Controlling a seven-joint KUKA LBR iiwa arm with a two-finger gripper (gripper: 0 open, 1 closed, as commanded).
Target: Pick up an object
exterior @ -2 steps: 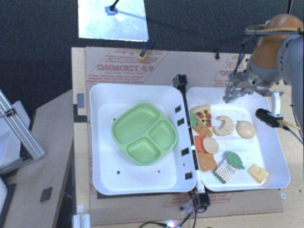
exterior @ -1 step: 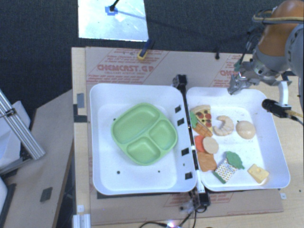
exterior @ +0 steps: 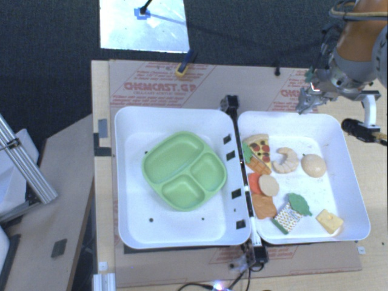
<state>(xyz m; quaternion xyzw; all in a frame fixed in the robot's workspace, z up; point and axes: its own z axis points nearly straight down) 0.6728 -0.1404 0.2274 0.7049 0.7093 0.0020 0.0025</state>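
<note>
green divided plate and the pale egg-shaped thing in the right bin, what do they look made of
Green divided plate: likely moulded plastic, matte with a soft sheen and rounded compartment ridges. Pale egg-shaped piece: probably smooth plastic toy food, uniform tan; too small to be sure.

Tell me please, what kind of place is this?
Probably a robotics lab test bench: a robot arm reaches over two white bins, one holding toy food such as a pizza slice, the other a green divided plate.
</note>
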